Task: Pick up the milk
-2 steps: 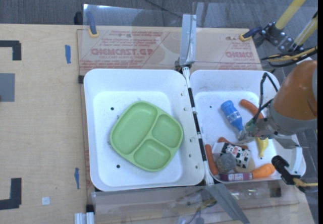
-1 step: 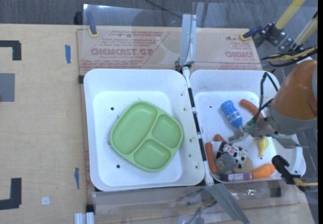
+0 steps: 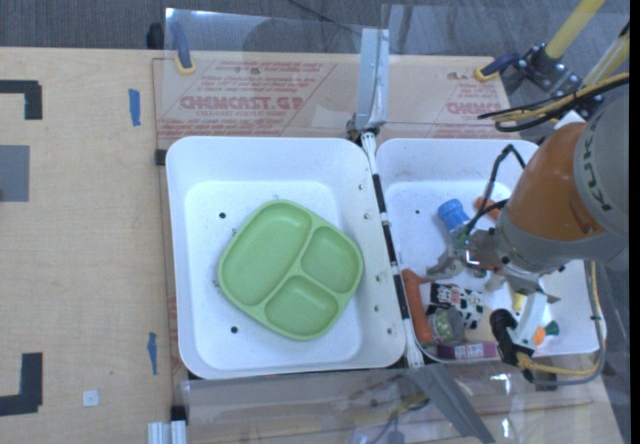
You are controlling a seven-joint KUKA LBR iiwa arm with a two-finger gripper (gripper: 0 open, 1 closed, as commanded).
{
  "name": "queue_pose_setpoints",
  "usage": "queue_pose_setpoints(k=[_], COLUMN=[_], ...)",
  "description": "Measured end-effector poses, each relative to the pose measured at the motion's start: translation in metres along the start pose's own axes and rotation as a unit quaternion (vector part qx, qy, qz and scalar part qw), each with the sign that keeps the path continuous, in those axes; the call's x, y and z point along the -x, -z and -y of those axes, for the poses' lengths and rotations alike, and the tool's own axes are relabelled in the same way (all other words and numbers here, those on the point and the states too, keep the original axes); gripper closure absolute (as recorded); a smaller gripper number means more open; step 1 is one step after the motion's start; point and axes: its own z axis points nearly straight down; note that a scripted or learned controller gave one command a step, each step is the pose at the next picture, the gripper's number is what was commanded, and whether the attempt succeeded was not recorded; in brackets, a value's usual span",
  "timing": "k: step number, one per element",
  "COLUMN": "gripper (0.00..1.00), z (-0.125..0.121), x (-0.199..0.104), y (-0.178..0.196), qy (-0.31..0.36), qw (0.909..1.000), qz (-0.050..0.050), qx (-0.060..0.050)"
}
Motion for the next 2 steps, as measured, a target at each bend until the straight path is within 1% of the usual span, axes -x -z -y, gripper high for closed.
queue_pose_setpoints(k=[1, 2], gripper=[1.0, 0.0], z=[-0.0009, -0.0009], x=[0.0028, 0.0028], y=[0.0104, 0.0104], qy=[-0.003, -0.003], qw=[1.0, 1.0], qz=[0.001, 0.001], qx=[0.002, 0.002])
